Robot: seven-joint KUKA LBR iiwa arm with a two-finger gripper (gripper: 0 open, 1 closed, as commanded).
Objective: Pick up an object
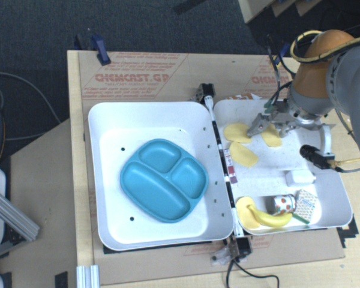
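- Grey metal of the claw [265, 122] is seen low in the right bin [324, 188], at its far end; whether it is apart or together cannot be told.
- Pale yellow pieces are found around it: one [272, 138] just beside it, one [235, 132] to the left, another [244, 155] nearer the camera.
- A banana [263, 218], a small can [283, 204] and a patterned packet [306, 204] are lined along the near wall.
- A small white block [300, 176] is seen near them.
- A blue divided plate [162, 179] is lying in the left bin [108, 137] on the worktop [144, 77].
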